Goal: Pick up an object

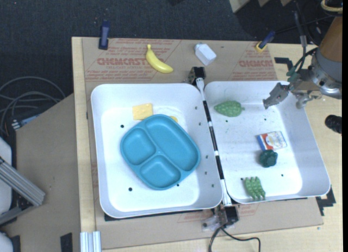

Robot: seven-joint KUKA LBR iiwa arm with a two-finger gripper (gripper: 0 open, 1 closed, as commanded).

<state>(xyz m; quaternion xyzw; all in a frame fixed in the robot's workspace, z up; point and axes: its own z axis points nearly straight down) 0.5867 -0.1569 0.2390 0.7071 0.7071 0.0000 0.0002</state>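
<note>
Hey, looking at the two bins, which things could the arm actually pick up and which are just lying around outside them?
In the bins, pickable:
blue divided tray
yellow block
green leafy piece
small box
dark green lump
green ridged piece

Lying about on the bench:
banana
white block
blue clip

The gripper is above the right bin.

Blue tray (159, 150), yellow banana (157, 61) (green toys (228, 108) in white bin (310, 142)).

- Both white bins (109, 191) are evenly and brightly lit from above, slightly washed out.
- Soft, short shadows are cast.
- Detail is grainy and mildly blurred throughout.
- The dark carpet (38, 17) is dim.
</note>
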